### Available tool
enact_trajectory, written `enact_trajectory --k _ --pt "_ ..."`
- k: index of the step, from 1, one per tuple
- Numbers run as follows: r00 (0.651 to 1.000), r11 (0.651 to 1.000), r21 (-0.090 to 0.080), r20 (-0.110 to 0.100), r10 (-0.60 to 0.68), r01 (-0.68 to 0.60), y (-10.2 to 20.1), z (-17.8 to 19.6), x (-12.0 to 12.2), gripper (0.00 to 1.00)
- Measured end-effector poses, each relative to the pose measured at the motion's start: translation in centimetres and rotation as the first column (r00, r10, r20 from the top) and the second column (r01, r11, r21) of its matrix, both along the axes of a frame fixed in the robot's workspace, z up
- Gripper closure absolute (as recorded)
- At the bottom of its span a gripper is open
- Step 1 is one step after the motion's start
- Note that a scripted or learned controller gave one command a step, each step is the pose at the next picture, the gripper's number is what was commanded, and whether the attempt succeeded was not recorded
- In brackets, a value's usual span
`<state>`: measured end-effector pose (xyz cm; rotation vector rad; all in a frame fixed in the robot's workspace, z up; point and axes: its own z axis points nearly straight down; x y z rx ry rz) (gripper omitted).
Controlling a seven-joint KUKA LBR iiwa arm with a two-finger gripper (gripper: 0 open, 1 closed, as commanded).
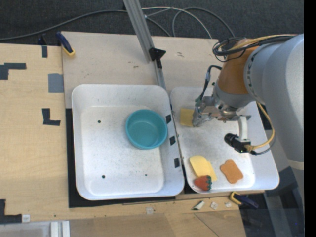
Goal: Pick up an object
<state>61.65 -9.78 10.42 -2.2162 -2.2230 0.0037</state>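
Note:
My gripper (199,119) is low in the right bin (256,179), at its upper left part. A pale yellow block (186,117) lies right beside the gripper's left side, touching or nearly touching it. Nothing shows between the fingers. A flat yellow piece (202,166) lies near the bin's front, with a red strawberry-like item (203,183) just below it. An orange flat piece (231,171) rests to their right. A teal bowl (145,128) sits in the left bin (89,181), toward its right side.
A grey metal pole (143,31) slants down from the top to the gap between the bins. Black cables loop at the back of the bench. A black cable connector (236,142) hangs over the right bin's middle.

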Motion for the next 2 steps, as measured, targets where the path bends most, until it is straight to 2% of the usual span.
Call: enact_trajectory --k 2 --pt "1.0 1.0 0.0 0.006 -0.001 0.001 0.7 8.5 0.0 1.0"
